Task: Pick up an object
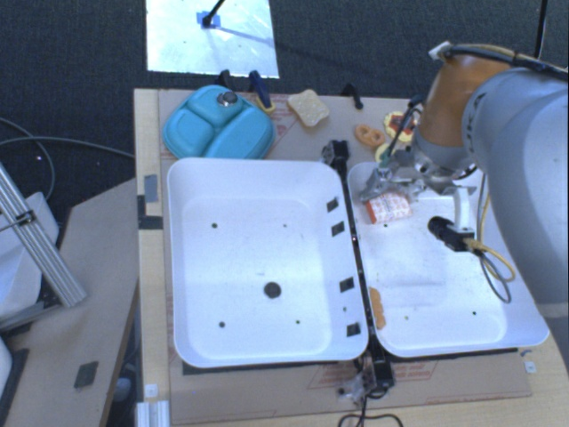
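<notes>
A small red and white packet (389, 208) lies in the far left corner of the right bin (462, 327). My gripper (380, 183) hangs just above and behind it, at the bin's far rim, very near the packet; I cannot see contact. A slim orange piece (376, 308) rests against the right bin's left wall, nearer the front. In the left bin (204, 238) a small dark round thing (272, 289) sits on the floor.
Behind the bins lie a blue sectioned plate (218, 124), a toast slice (308, 108), an orange pretzel shape (369, 134) and a yellow and red item (396, 123). The arm's grey body (524, 149) overhangs the right bin's far right side.
</notes>
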Available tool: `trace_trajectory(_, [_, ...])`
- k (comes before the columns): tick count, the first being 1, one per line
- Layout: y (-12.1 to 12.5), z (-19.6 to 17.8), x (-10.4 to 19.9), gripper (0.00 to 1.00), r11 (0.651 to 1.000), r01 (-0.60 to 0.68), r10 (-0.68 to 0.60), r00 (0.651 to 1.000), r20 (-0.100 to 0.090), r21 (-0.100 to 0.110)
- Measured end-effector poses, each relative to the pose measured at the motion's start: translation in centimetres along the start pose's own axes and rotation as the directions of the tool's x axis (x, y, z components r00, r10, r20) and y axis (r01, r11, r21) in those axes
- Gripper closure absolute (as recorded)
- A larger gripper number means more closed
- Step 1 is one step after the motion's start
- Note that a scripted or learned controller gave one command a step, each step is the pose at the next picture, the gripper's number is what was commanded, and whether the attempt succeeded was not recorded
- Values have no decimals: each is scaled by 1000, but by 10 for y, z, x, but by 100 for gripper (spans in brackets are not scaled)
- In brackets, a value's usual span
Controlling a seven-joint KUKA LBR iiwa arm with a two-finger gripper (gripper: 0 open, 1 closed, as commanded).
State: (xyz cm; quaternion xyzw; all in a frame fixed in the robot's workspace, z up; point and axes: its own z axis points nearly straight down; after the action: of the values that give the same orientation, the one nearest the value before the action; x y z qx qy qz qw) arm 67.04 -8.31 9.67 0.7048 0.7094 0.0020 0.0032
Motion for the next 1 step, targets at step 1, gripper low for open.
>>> trace_trajectory(1, [-65, -22, -9, 100, 1000, -8, 8, 1000, -2, 9])
